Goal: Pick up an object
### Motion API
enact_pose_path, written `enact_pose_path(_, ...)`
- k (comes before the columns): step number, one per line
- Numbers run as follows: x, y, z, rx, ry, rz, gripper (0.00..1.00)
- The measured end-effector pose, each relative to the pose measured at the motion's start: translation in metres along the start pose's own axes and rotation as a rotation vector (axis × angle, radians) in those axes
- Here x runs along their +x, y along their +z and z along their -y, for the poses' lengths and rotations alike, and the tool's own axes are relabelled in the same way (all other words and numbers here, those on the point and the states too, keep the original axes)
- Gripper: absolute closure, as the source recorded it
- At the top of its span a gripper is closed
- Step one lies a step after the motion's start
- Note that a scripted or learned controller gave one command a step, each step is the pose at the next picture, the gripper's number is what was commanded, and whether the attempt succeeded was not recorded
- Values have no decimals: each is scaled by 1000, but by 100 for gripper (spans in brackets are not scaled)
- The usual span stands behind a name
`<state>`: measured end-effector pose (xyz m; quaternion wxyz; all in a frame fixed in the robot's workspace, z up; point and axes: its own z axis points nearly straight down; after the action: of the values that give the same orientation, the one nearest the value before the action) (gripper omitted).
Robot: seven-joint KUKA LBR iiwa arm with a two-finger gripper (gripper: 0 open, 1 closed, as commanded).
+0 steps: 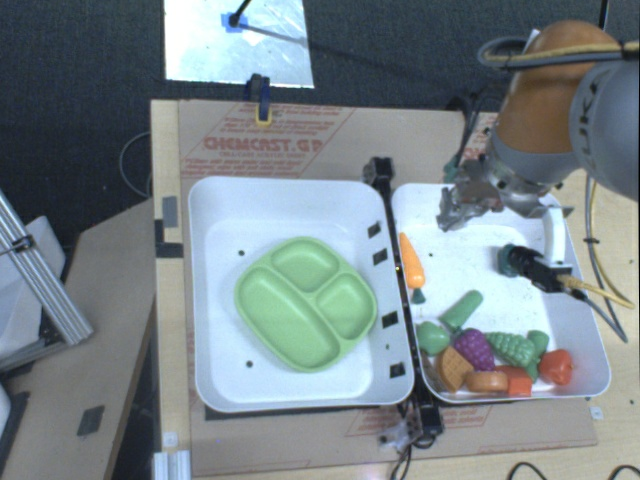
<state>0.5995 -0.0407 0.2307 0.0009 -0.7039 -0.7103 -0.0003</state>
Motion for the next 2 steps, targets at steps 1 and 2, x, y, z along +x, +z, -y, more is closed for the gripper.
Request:
enact_pose_path(1,41,10,24,1,2,1,100)
enact_pose_path(2,94,18,46,1,0,0,100)
